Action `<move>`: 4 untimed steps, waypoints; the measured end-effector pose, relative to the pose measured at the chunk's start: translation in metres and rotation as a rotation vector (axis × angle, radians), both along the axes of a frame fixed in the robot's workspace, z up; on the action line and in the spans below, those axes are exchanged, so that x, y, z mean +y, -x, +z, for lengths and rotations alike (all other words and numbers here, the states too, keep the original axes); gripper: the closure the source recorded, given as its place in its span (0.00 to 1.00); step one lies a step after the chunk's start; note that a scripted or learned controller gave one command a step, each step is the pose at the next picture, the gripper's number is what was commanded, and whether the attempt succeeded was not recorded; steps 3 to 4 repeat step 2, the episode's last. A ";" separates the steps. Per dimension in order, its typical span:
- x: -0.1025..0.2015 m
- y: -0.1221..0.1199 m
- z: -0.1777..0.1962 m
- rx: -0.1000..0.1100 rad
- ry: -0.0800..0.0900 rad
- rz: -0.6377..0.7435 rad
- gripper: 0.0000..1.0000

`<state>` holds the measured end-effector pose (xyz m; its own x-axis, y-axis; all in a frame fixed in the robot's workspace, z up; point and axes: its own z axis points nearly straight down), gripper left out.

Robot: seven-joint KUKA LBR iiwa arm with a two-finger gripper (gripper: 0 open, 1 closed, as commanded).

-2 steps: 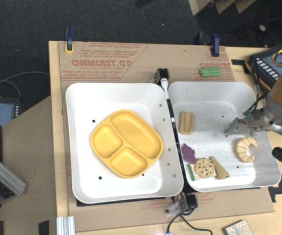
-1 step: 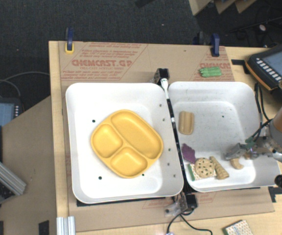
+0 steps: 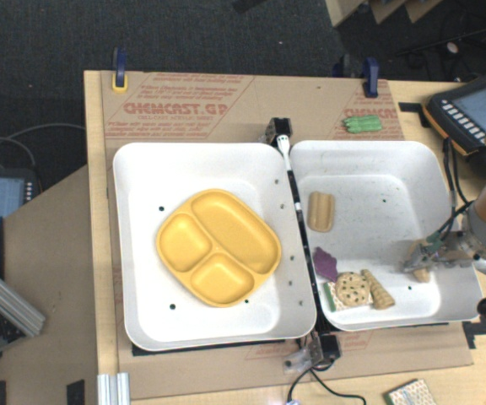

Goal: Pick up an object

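Note:
The right white bin (image 3: 378, 163) holds several small items. A tan bread-like piece (image 3: 321, 211) lies near its left wall. In the front left corner are a purple scrap (image 3: 325, 265), a speckled cookie on a square cracker (image 3: 350, 290) and a tan ridged stick (image 3: 380, 290). My gripper (image 3: 423, 262) sits low over the bin floor at the right side, well to the right of those items. A small tan bit (image 3: 421, 273) lies right under its tip; I cannot tell whether it is gripped.
The left white bin (image 3: 142, 310) holds a yellow three-compartment plate (image 3: 218, 247). A green object (image 3: 363, 125) lies on the cardboard behind the right bin. A control pendant (image 3: 471, 112) rests at the far right. Cables run along the divider between the bins.

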<state>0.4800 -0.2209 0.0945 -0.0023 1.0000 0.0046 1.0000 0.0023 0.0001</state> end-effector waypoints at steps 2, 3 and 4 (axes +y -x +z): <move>0.204 -0.055 0.096 -0.011 0.004 0.007 1.00; 0.204 -0.055 0.096 -0.011 0.004 0.007 1.00; 0.204 -0.055 0.096 -0.011 0.004 0.007 1.00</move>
